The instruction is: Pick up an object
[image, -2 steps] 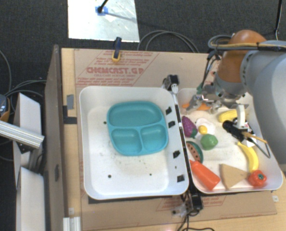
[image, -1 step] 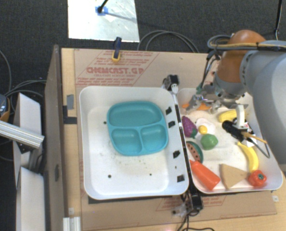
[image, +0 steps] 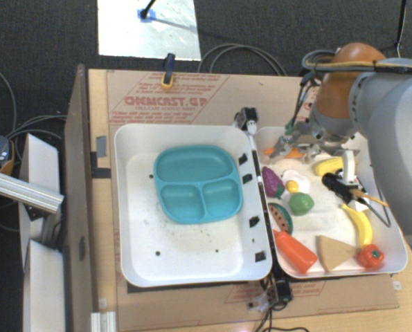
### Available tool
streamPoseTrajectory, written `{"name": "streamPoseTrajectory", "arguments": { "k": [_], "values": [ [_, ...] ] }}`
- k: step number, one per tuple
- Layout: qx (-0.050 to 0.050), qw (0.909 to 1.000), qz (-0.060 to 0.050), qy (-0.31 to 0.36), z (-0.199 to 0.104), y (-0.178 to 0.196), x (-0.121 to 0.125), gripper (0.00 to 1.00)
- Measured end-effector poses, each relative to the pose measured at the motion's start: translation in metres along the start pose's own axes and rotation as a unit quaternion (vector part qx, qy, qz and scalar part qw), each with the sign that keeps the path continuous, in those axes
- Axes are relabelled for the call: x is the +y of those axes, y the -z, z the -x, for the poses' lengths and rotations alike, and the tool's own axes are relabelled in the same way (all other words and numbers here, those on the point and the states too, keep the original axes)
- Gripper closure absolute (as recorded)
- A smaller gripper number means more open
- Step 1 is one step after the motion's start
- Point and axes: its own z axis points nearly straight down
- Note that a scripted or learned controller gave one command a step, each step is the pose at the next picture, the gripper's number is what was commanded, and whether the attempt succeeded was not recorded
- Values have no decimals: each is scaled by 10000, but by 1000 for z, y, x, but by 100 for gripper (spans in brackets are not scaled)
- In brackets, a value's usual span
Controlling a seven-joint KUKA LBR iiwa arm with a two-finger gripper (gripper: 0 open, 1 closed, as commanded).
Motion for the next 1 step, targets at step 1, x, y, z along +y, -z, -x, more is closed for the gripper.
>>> {"name": "streamPoseTrajectory", "arguments": {
  "k": [1],
  "values": [
    [-27, 10000, -2, 12, -9, 0, 0, 0]
  ]
}}
